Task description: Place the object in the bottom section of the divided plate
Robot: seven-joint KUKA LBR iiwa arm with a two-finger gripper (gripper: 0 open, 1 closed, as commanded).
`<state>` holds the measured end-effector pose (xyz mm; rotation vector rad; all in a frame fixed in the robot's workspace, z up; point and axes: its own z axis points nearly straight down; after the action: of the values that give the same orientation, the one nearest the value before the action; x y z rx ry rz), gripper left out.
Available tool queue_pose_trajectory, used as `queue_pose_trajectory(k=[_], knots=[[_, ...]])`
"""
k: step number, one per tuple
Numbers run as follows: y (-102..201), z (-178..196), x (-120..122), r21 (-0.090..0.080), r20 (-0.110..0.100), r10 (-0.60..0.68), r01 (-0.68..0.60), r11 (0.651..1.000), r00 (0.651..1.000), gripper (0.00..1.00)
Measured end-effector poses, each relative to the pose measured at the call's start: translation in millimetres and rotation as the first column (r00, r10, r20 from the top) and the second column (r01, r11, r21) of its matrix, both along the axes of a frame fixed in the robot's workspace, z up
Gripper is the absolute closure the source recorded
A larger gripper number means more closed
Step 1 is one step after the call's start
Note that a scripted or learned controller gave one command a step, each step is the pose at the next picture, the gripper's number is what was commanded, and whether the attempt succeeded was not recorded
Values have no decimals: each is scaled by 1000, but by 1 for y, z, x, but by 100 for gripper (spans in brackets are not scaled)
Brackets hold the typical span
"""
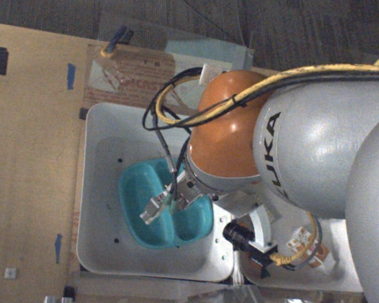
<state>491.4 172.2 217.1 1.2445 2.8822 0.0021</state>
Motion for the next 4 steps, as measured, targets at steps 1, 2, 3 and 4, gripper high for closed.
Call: queue_pose_trajectory(k=[1, 2, 3, 4], knots=[[14, -113, -13, 2, -2, -139, 139, 990, 990, 0], [35, -120, -4, 34, 11, -657, 657, 753, 754, 0], [27, -117, -7, 40, -8, -735, 735, 677, 678, 0], [54, -123, -6, 22, 5, -884, 884, 467, 467, 0]])
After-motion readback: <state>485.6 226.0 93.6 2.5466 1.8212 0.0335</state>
